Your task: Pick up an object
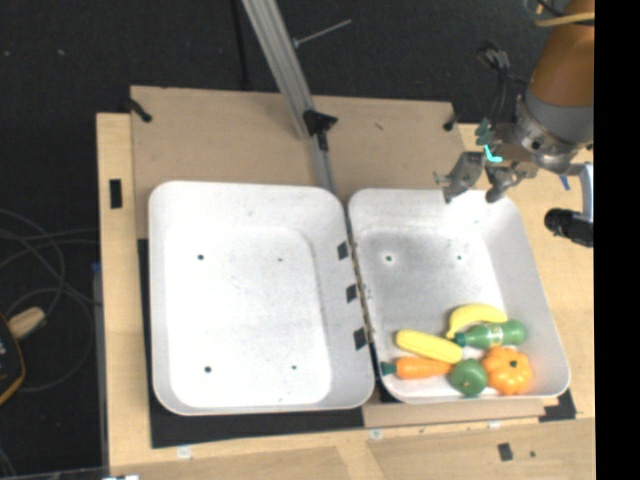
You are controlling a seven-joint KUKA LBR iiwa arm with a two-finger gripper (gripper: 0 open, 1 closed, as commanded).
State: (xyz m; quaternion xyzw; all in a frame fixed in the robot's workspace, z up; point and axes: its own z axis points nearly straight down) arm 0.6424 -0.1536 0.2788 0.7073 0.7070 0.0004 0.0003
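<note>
Seen from above, two shallow white bins sit side by side on a bench. The gripper [478, 186] hangs over the far edge of the right bin [420, 258], its two fingers spread apart with nothing between them. Well away from it, in that bin's near corner, a cluster of toy produce touches together: a banana [476, 317], a yellow corn-like piece [428, 345], a carrot [420, 368], a green bottle-shaped piece [494, 334], a green round piece [467, 377] and an orange pumpkin [509, 370]. They look light, rigid and smooth, likely slippery; the long pieces seem best pinched across the middle.
</note>
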